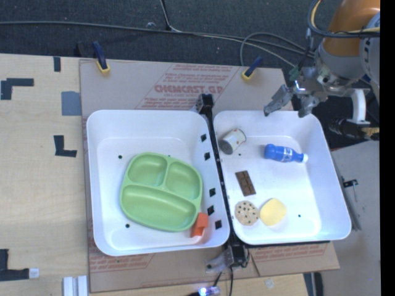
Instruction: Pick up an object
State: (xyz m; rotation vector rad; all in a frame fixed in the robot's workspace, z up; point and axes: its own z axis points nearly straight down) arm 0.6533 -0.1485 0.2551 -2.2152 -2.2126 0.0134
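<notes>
left bin (99, 165): green plate (162, 192) at centre, orange block (199, 225) at 5 o'clock | right bin (333, 190): cup (232, 140) 10 o'clock, bottle (284, 154) 12 o'clock, brown bar (245, 182), cookie (246, 213), yellow disc (273, 211) at 6 o'clock | my gripper (290, 104) above 12 o'clock rim, jaws spread wide, holding nothing

A light wooden worktop (37, 184) carries a brown cardboard sheet (179, 85) with red printing. Two yellow-and-blue clamps (100, 60) (251, 70) pin the sheet's far edge. Dark tape marks (62, 145) dot the worktop's left side. Black cables (162, 5) run across dark carpet (92, 5) beyond the worktop.
</notes>
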